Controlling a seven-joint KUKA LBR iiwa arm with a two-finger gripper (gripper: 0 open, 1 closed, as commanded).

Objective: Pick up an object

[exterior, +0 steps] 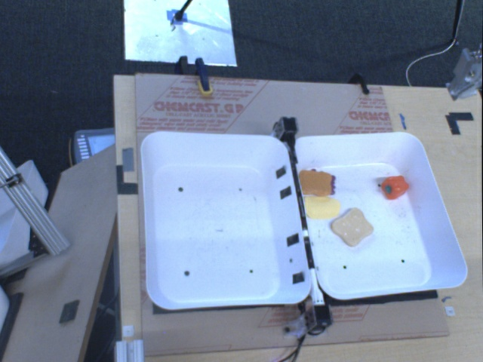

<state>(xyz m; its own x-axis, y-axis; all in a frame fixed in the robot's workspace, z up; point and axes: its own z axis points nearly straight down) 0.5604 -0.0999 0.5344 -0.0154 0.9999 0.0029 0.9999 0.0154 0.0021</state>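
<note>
Objects for picking lie in the right bin (423, 157), four of them, all resting on its white floor. Closest to the wall shared with the left bin (151, 202) is an orange-brown piece (314, 181) with a purple edge on its right side. Just below it, touching or nearly so, lies a flat pale yellow piece (322, 208). Beside that, lower and to the right, sits a tan square like a slice of toast (352, 227), close to the yellow piece; I cannot tell whether they touch. Well apart from these three, toward the bin's far right, is a small red-orange item (393, 187) with a dark green spot on its left side.

A grey metal part (468, 72) pokes in at the right edge, above and outside the right bin, with a thin pale cable (423, 60) looping to it. Whether it is the gripper I cannot tell, nor whether the pincer is apart or together. Nothing is held by it that I can see.

Both bins rest side by side on a brown board (226, 100) printed with red lettering, and small black clips (290, 240) run along the seam between them. A blue and yellow clamp (202, 78) grips the board's far edge. Beyond it a shiny silver sheet (179, 21) lies on dark carpet. At the left edge a ribbed aluminium bar (30, 210) slants across.
</note>
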